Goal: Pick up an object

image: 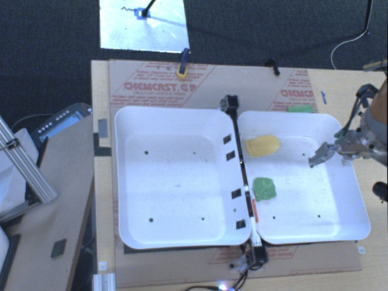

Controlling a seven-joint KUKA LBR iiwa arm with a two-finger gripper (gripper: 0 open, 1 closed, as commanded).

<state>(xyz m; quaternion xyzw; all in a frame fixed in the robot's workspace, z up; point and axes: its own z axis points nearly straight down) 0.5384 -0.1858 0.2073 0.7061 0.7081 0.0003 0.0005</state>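
While two white bins are set side by side on the bench, both objects are found in the right bin [348,223]. One yellow object [262,145], rounded and flattish, lies in that bin's upper left part, close to the wall shared with the neighbouring bin. One green object [264,188], smaller and crumpled in outline, lies below it, also near the dividing wall; the two are kept apart by a strip of bare white floor. Nothing is seen gripped or lifted.

The gripper [319,157] is held over the right side of the same bin, well apart from both objects, pointing leftward and slightly down. Nothing is seen between its tips, and whether they are spread or pressed together cannot be told from this angle. Behind it, part of the grey arm [370,139] is seen entering from the right.

The left bin [127,162] is marked by four small dark dots on its floor, as is the right one. Along the seam between the bins, several small black clips [230,156] are counted, four in a row, with a black fitting at each end. Under the bins, a brown printed board [163,83] is laid. At its upper edge one yellow clamp [182,71] is fixed, and beyond it one silvery plate [142,17] lies on dark carpet.
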